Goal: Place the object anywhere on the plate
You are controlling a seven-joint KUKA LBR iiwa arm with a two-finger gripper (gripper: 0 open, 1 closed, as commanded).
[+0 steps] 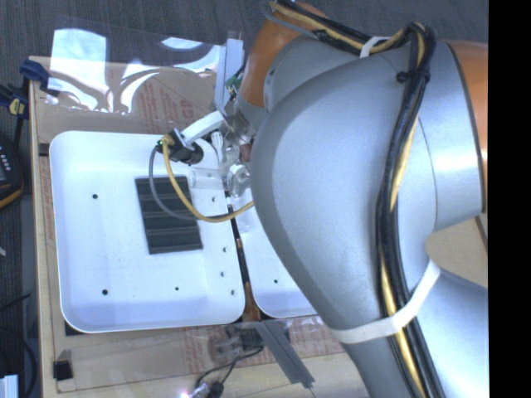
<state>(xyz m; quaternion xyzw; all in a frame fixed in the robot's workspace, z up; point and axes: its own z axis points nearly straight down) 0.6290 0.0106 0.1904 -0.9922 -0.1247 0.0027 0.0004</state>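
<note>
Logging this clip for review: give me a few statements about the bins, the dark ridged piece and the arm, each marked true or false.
1. A dark ridged rectangle lies in the left bin. True.
2. The arm covers most of the right bin. True.
3. The dark rectangle sits in the right bin. False: it is in the left one.
4. A yellow cable loops near the arm's wrist, over the left bin. True.
5. The arm reaches in from the left of the view. False: from the right.
</note>
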